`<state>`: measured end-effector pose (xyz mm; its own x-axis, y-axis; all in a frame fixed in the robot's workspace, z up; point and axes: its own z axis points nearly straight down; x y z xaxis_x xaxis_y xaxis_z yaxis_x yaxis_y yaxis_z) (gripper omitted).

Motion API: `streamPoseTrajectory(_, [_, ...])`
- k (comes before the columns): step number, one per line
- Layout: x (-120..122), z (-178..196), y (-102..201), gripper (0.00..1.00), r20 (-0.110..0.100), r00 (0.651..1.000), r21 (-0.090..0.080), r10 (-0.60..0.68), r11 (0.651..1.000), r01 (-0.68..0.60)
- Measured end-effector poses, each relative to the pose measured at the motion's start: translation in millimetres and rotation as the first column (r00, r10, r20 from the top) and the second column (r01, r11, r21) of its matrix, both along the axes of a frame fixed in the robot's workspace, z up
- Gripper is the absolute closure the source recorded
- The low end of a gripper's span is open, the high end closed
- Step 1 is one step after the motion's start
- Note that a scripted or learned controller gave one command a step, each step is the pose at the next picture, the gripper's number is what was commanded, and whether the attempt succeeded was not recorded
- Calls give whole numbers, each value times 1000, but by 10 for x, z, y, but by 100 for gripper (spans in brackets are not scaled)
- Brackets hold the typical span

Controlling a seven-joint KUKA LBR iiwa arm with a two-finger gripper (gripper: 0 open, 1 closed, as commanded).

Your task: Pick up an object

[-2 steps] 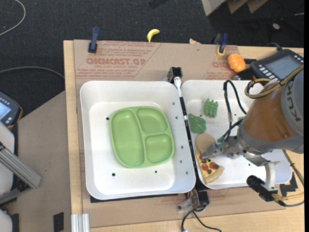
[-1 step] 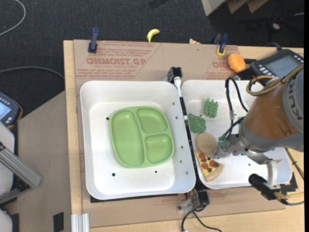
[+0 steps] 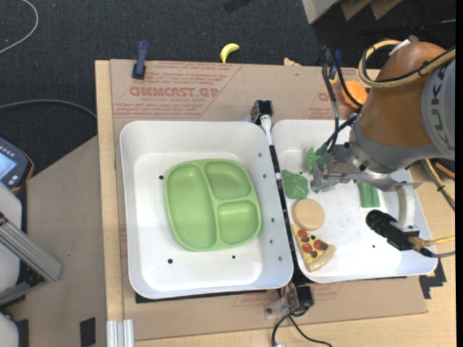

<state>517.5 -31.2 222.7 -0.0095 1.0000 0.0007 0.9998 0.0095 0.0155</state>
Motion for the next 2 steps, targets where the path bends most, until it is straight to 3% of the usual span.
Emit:
streamPoseTrajectory(1, [106, -219, 920, 100, -14, 1000, 2, 1, 1000, -1])
streamPoseTrajectory(2, [-385, 1531, 1370, 100, 1, 1000, 7, 0, 1000, 0])
